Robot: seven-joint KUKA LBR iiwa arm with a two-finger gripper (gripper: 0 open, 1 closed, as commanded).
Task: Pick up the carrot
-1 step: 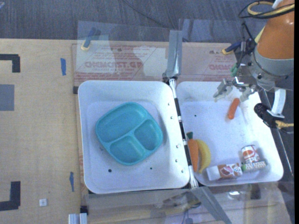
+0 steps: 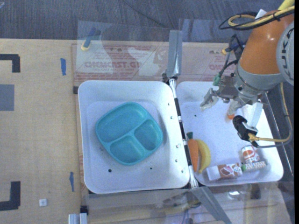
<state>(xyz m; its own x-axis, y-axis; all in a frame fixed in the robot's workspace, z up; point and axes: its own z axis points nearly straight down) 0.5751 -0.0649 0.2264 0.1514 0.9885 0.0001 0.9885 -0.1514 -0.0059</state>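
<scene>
Hovering over the right bin (image 2: 275,169), upper right of frame, gripper (image 2: 220,102) fingers spread, nothing between them. Carrot (image 2: 192,152) lies at bin's left wall (touching banana (image 2: 203,154), apparently), lower centre.

Claw (image 2: 220,104) above carrot (image 2: 192,151)

The carrot (image 2: 192,149) lies in the right bin (image 2: 275,171) at its left wall, touching the banana (image 2: 203,154).
</scene>
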